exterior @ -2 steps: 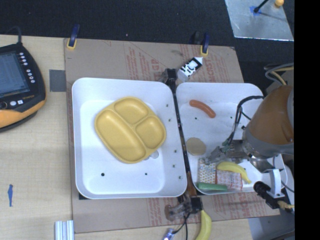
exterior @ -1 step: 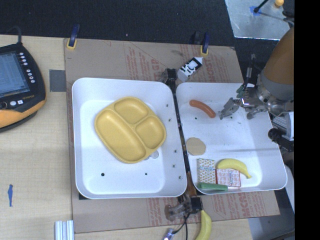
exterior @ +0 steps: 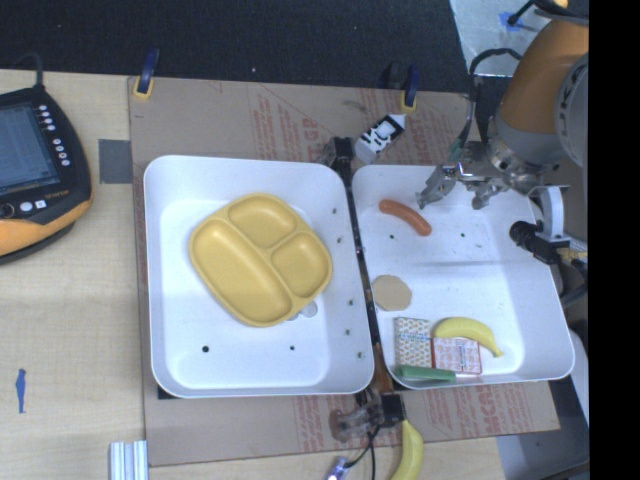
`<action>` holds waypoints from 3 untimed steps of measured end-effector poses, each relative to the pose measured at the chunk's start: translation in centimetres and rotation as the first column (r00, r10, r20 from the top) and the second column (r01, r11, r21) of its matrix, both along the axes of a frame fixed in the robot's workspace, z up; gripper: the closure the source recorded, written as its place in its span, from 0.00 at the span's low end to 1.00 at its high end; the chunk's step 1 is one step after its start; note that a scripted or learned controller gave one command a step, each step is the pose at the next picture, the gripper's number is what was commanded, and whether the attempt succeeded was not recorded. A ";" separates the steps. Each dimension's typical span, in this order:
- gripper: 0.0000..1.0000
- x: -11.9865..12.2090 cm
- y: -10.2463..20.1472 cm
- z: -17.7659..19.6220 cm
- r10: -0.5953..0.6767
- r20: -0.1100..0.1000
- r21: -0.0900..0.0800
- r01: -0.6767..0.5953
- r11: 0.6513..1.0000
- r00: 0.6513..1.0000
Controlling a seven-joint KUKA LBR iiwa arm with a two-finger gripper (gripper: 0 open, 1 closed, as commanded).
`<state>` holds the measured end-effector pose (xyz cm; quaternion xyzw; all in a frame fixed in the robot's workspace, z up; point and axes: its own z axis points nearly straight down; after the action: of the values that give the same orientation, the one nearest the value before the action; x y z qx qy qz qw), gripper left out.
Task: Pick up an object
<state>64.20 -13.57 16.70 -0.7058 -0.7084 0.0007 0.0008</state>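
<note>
The gripper (exterior: 455,190) hangs open and holds nothing over the far end of the right bin (exterior: 520,278). In that bin a sausage (exterior: 405,217) lies just beside the fingers, with a banana (exterior: 468,333) at the near end. The left bin (exterior: 165,268) touches it, on brown cardboard (exterior: 250,118) over a wooden bench (exterior: 60,338).

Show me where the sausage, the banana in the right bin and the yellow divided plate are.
sausage (exterior: 405,217): camera view, middle of its length.
banana (exterior: 468,332): camera view, middle of its curved body.
yellow divided plate (exterior: 232,268): camera view, floor of its large compartment.
</note>
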 end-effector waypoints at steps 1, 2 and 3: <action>0.00 1.4 2.3 -5.3 0.001 -0.003 0.000 -0.001 1.000 1.000; 0.00 1.4 2.8 -7.4 0.001 -0.004 0.000 -0.001 1.000 1.000; 0.00 1.4 1.9 -7.5 0.000 -0.001 0.000 0.000 1.000 1.000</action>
<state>65.63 -11.69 9.20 -0.7059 -0.7083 0.0009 0.0010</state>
